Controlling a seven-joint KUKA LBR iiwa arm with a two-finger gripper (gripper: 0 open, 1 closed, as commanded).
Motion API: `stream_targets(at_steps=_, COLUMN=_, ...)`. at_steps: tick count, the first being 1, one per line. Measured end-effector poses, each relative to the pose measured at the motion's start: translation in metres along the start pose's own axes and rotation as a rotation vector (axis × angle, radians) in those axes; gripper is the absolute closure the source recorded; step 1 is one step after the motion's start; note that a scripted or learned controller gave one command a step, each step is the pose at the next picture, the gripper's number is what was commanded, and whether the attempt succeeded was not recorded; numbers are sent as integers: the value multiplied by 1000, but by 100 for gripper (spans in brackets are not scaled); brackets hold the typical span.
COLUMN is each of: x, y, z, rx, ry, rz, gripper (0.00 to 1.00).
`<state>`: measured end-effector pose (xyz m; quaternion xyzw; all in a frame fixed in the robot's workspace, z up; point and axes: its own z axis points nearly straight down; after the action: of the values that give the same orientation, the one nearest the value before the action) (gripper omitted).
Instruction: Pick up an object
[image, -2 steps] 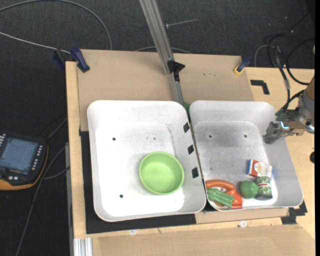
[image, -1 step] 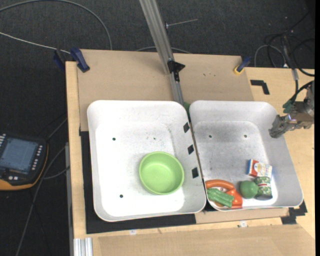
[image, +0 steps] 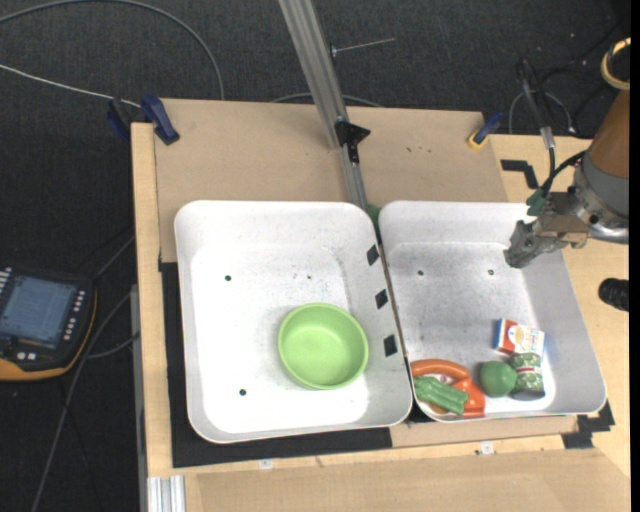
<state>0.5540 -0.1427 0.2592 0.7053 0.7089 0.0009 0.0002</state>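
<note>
Bench: wooden top (image: 260, 150) on dark carpet, blue clamps at its far corners, as I watch from my remote console.
Left bin (image: 200, 240): shallow, white, speckled; a green bowl (image: 322, 346) sits upright toward its near right corner.
Right bin (image: 450, 290): touching the left one along a shared edge; its objects are bunched at the near end.
Objects: a small red, white and blue carton (image: 518, 337) stands by the right wall; just in front of it a green ball (image: 495, 377) and a small printed can (image: 528, 378) sit side by side; to their left an orange piece (image: 440, 370) with a green vegetable-like toy (image: 442, 396) lying across it (I can't make out exactly what it is).
Arm: grey, entering from the right, hanging over the far right part of the right bin.
Claw (image: 522, 246): well apart from the cluster of objects, above bare bin floor; nothing visible in it, and I cannot tell whether it is released or clenched.
Floor: a handheld control pendant (image: 40, 322) lies at far left; cables trail across the carpet.
Pole (image: 318, 70): a metal rail slants down from the top to the bench's far middle.
</note>
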Motion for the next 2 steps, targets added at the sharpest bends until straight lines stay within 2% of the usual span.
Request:
stream_targets(at_steps=1, x=50, y=17, z=15, rx=2, ry=0, rz=0, gripper=100)
stream_targets(at_steps=2, x=101, y=48, z=15, rx=1, ry=0, rz=0, gripper=100)
